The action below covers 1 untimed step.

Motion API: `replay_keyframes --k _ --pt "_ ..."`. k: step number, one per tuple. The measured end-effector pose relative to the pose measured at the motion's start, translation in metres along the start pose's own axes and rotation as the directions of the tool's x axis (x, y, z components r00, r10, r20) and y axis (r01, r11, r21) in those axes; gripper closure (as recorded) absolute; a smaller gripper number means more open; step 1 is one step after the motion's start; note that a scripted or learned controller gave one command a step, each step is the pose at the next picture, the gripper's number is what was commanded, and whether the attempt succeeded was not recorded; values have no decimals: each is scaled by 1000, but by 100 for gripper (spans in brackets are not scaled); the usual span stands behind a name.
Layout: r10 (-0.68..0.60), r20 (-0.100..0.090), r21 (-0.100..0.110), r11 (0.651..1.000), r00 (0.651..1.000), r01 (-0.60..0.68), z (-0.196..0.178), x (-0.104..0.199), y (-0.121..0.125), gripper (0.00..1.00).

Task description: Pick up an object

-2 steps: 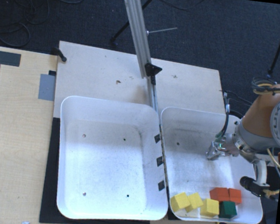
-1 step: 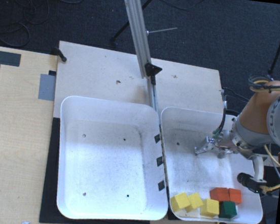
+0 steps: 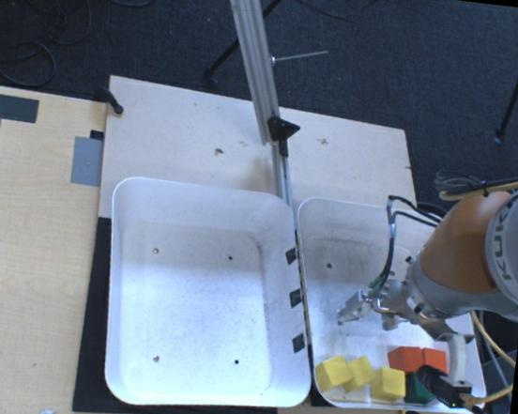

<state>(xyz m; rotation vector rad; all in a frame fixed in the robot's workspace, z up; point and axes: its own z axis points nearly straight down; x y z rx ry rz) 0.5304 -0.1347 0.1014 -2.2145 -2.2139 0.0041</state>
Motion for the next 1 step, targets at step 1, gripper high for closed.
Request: replay_keyframes --k 1 --pt "3 7 -10 1000 1000 -3 9 -69 23 0"
